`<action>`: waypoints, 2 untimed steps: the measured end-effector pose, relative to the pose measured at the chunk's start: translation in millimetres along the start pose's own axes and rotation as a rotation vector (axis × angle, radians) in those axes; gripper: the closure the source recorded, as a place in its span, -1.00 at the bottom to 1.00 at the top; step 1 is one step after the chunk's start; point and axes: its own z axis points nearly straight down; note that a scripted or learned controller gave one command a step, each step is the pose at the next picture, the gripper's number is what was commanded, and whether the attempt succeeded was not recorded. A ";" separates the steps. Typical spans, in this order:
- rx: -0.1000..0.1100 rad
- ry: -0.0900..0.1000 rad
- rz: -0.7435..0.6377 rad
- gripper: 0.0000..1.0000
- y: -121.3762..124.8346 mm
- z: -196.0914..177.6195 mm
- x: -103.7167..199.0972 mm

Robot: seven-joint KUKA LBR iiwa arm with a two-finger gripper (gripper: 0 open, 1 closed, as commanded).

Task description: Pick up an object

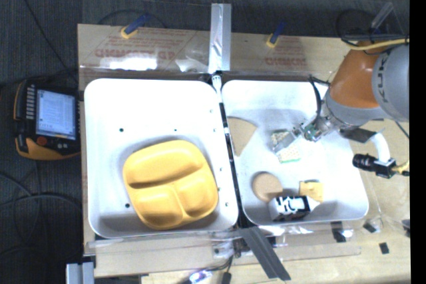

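The arm comes in from the right, w/ its orange band over the right bin's far right corner. The claw hangs low in the right bin, upper middle, pointing left. Can't tell whether the claw is released or clenched (too small and blurred at this angle).

Nearest thing to it: a small crumpled clear-grey piece on the bin floor, just beside the claw tip on its left. Can't tell if they touch. Just below that piece lies a pale flat card, greenish-white.

Other items in the right bin:
- a tan wedge against the left wall
- a round tan disc lower down, left of centre
- a small yellow block to the disc's right
- a black-and-white item near the front wall, just below and between disc and block, touching or nearly touching both

The left bin holds a yellow divided tray, lying flat and slightly turned, in the front half.

Both bins sit side by side on the bench. Off the bench to the far left, a handheld pendant w/ a lit screen lies on the dark floor.
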 end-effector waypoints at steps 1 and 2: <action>0.000 0.003 0.000 1.00 1.1 -6.5 1.2; 0.015 0.003 0.204 1.00 75.8 -20.0 11.4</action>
